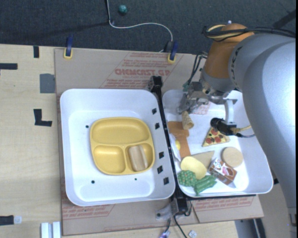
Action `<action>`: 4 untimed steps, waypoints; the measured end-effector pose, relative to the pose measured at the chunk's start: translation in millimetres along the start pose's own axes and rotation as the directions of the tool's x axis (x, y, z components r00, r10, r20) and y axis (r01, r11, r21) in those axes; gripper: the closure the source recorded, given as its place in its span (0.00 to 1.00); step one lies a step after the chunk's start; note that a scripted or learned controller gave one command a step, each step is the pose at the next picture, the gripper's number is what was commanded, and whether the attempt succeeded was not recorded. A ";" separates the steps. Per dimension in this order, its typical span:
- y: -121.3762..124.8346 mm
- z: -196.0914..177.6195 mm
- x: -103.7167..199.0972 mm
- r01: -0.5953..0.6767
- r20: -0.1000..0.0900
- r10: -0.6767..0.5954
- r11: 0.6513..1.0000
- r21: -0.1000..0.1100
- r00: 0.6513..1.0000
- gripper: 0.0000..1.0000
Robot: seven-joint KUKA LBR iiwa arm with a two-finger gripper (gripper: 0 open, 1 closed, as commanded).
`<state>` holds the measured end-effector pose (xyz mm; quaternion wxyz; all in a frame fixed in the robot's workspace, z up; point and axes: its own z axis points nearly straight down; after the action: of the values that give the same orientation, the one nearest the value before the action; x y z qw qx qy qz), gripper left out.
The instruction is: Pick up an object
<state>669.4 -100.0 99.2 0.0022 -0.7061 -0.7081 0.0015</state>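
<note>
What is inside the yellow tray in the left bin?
The yellow tray holds one bread roll in its lower right compartment. What lies under the roll is covered.

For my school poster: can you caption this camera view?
Robot's end effector reaches into the toy-food bin, beside a bin holding a yellow tray.

Two smooth, slightly glossy white plastic bins (69, 133), a matt yellow plastic divided tray (107, 133), flat brown cardboard sheet (124, 71) beneath, pale wood-look bench (20, 148), smooth grey arm casing (273, 83) with glossy orange band (221, 58)
</note>
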 end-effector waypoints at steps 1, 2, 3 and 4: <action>-39.1 12.9 -4.9 -0.004 0.002 0.004 1.000 -0.011 1.000 0.00; -1.8 -2.0 -15.6 0.000 0.000 0.000 1.000 -0.003 1.000 0.00; -26.7 15.5 -18.7 -0.002 0.002 0.002 1.000 -0.003 1.000 0.00; -2.2 10.1 2.2 -0.001 0.000 0.001 1.000 0.002 1.000 0.00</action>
<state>667.1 -97.9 89.2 0.0032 -0.7063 -0.7079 0.0023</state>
